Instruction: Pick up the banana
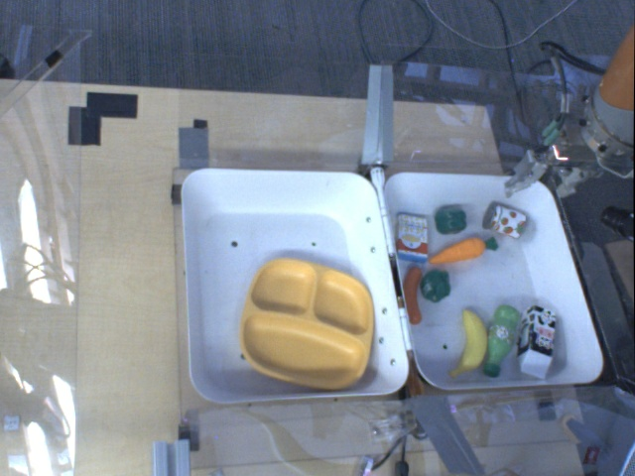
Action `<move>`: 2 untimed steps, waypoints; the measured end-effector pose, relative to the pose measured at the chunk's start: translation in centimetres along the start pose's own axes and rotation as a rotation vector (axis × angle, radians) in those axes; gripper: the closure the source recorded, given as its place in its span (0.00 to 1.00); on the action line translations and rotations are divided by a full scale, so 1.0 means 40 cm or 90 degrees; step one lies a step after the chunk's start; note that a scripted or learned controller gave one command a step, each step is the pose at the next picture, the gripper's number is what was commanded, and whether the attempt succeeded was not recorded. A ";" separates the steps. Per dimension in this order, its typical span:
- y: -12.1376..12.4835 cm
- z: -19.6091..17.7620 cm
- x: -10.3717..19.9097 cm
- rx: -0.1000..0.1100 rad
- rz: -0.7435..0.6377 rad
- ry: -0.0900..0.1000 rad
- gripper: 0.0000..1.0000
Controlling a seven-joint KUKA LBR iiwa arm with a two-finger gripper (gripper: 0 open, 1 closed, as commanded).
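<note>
The yellow banana [473,342] lies in the right bin [575,296], near its front edge, running roughly front to back. A green bottle [499,338] rests right against its right side. My gripper [544,178] hangs over the bin's far right corner, well away from the banana. It is open and there is nothing between its fingers.
Also in the right bin are a cow-patterned carton [537,340], a carrot [461,252], two green items [435,285] [449,219], a red piece [412,294], a small carton [412,234] and a strawberry box [506,220]. A yellow compartment tray [310,322] sits in the left bin [213,266].
</note>
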State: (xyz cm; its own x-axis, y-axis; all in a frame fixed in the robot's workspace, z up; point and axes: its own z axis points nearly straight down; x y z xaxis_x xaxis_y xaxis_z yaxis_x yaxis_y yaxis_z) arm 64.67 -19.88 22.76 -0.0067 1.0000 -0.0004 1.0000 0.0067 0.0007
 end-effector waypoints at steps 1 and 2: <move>-0.177 0.323 0.064 0.002 0.150 0.001 0.00; -0.377 0.348 0.177 -0.006 0.161 0.001 0.00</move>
State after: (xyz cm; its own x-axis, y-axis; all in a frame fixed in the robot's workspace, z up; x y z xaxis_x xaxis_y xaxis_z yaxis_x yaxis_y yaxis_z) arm 49.54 -12.92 8.83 0.2443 0.9697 0.0020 0.9697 -0.2443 0.0097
